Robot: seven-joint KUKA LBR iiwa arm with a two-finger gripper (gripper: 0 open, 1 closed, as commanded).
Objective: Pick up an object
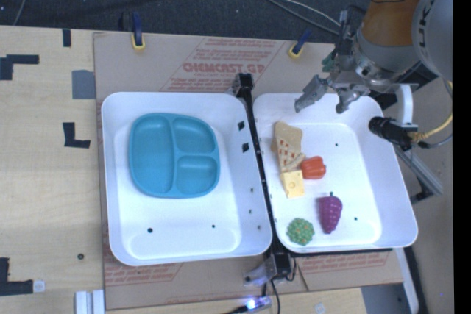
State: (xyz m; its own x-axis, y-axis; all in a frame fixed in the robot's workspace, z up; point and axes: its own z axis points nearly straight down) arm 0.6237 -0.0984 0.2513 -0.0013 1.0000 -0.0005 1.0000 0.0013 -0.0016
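Note:
The right bin (368,151) holds a tan pizza-slice toy (288,144), a red pepper (313,168), a yellow cheese block (293,184), a purple grape bunch (330,212) and a green broccoli-like piece (300,231). My gripper (325,99) hangs over the bin's far edge, above and behind the food, with its two fingers spread open and nothing between them.
The left bin (118,217) carries a blue divided plate (175,155). A black divider (254,151) runs between the bins. Yellow clamps (138,40) and cables lie at the back of the cardboard sheet. The grey and orange arm (401,4) fills the top right.

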